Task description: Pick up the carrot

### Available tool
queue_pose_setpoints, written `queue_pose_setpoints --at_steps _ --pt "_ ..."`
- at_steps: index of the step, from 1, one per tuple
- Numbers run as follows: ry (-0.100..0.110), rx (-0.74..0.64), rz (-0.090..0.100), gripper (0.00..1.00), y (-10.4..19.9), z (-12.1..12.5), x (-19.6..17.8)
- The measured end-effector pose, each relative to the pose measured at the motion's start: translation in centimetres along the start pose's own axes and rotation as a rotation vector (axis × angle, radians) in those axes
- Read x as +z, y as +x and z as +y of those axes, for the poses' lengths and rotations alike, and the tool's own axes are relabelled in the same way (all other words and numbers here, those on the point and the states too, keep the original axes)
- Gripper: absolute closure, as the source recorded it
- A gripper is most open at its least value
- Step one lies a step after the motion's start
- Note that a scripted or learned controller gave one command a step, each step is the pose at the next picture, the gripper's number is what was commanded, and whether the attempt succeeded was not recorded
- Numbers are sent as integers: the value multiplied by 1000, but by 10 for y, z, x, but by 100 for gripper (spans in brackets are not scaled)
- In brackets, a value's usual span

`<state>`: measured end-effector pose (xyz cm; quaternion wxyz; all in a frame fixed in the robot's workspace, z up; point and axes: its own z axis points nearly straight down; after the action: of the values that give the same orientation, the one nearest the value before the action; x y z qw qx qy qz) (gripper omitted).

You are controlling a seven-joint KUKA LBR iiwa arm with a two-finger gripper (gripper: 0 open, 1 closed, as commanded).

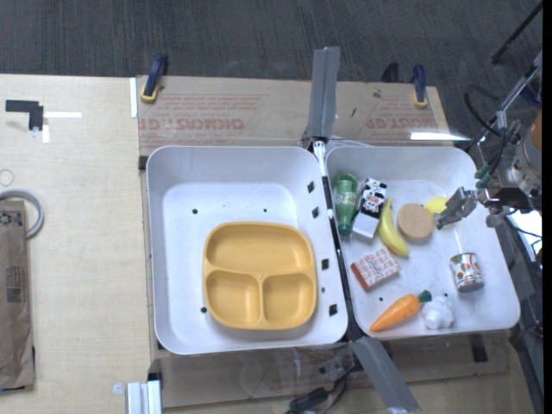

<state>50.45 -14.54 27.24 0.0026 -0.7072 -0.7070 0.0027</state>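
Camera view, near edge first: carrot (pixel 397 311) lies in the lower part of the right bin (pixel 504 317), tilted, green top toward the right. White lump (pixel 438 315) sits just beside that top; red-patterned packet (pixel 375 270) lies near, up-left. Small can (pixel 467 272) stands to the upper right. Farther back: banana (pixel 392 231), tan disc (pixel 415 222), green bottle (pixel 345 203). Gripper (pixel 454 208) hangs at right of frame above the disc, well apart from the carrot; fingers look slightly parted, holding nothing.

Risks, judged: descent may clip the can; fingers may close on the lump; tapered carrot may roll or slip out.
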Motion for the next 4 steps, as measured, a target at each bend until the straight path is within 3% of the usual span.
queue_pose_setpoints --at_steps 1,2,3,4 --pt "0 -10 1 0 28 -8 119" --pt "0 -343 2 0 51 -26 145" --pt "-6 -777 -1 0 2 -25 100" --pt "-3 -1255 1 0 33 -26 147"
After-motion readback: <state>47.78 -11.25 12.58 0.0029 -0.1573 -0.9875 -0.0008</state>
